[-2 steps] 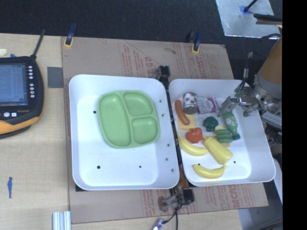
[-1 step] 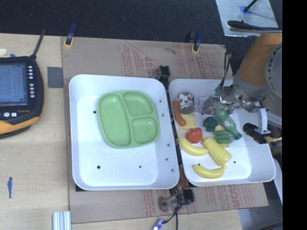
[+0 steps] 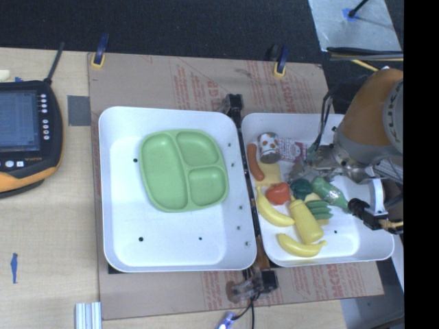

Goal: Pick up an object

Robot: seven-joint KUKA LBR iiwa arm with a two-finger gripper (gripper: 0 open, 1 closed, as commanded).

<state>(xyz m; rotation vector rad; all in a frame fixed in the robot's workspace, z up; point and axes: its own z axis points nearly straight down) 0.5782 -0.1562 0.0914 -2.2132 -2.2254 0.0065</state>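
White plastic forms both shallow bins on the tabletop (image 3: 68, 252). Left bin (image 3: 123, 249): holds a pale green divided plate (image 3: 184, 169), lying flat near its middle. Right bin (image 3: 374, 249): holds the candidate objects, crowded toward its left and centre. From top to bottom these are a small printed can (image 3: 268, 146) lying on its side, a slim orange sausage-shaped toy (image 3: 254, 162) along the left wall, a red tomato-like piece (image 3: 278, 193), a dark teal piece (image 3: 300, 186), a green vegetable toy (image 3: 330, 193), a yellow bottle (image 3: 306, 221), and two bananas (image 3: 273, 211) (image 3: 300, 246), one touching the bottle's left side and one curving below it. Arm (image 3: 374, 118): grey with an orange band, entering from the right and leaning over the upper right part of the right bin. Gripper (image 3: 310, 157): low over the cluster, just right of the can and above the teal piece; whether it is parted or closed cannot be told, as the wrist hardware masks it. Step in hand, as judged: the descent toward a grasp, with nothing yet lifted. Next move calls for settling on a single item, since the pieces touch one another and a neighbour could be nudged or pinched along with the target. A handheld control pendant (image 3: 24, 132) rests at the far left.
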